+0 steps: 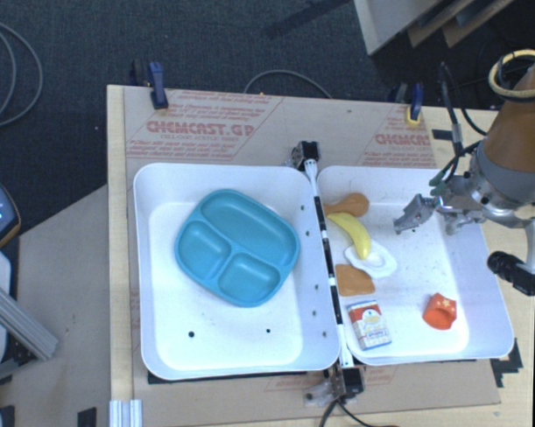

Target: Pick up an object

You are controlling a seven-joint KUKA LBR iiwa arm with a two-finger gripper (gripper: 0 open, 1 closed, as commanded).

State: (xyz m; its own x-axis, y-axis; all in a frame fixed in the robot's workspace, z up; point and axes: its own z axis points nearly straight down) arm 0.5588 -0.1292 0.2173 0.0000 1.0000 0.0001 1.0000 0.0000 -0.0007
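The right bin (484, 286) holds several small objects. Along its left side lie a brown drumstick-shaped piece (349, 205), a yellow banana (354, 234), a white egg-like piece (374, 261), a brown slab (354, 279) and a red-and-white carton (370, 326). A red-orange piece (439, 311) sits alone near the front right. My gripper (434, 218) hangs over the bin's back middle, right of the drumstick and banana. It is open with nothing between its fingers.
A blue divided plate (238, 247) lies in the left bin (159, 318). A raised divider (321, 254) runs between the two bins. Blue clamps (155, 82) grip the board's far edge. A black arm part (511, 269) overhangs the right bin's right rim.
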